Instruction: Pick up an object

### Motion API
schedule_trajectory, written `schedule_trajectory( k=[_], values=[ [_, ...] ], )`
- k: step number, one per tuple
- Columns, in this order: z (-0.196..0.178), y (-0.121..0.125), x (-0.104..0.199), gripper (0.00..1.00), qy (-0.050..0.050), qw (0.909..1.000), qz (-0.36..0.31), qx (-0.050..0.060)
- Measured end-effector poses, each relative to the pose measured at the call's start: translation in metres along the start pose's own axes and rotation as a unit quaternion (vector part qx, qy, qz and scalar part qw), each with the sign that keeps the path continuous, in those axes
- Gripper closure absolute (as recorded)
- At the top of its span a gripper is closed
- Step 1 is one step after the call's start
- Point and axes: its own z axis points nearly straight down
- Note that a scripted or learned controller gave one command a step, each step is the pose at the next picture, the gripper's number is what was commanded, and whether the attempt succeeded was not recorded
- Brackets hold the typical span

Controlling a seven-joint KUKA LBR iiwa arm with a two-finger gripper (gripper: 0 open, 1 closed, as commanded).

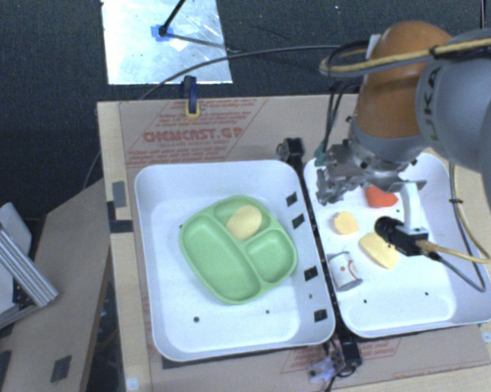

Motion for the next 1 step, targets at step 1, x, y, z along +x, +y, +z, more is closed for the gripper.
schedule_trajectory(
  k=[1],
  values=[
    [0.0068,0.0328,0.0552,1.00,0.000,1.0000,0.000,0.000]
  ],
)
